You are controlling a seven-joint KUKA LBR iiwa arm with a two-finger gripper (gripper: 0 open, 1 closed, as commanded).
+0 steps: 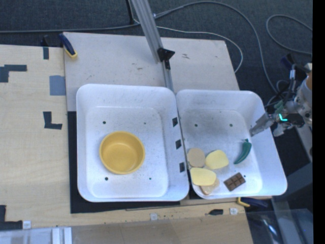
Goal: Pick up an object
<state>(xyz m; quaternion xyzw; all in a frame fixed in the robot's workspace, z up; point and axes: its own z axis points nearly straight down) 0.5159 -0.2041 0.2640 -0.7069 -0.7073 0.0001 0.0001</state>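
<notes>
Two white bins sat side by side under the overhead camera. The left bin [86, 136] held a yellow bowl [122, 152]. The right bin [213, 99] held the loose pieces, bunched at its near end: a green pepper [243, 151], a brown chocolate square [234, 181], a round tan biscuit [196, 157] and two pale yellow slices [209, 168].

The gripper [264, 122] hung at the right bin's right rim, just above the pepper, touching nothing I could make out. How its tips stood, I could not tell. To my eye this was the approach; next it needed to settle over one piece and come down.
</notes>
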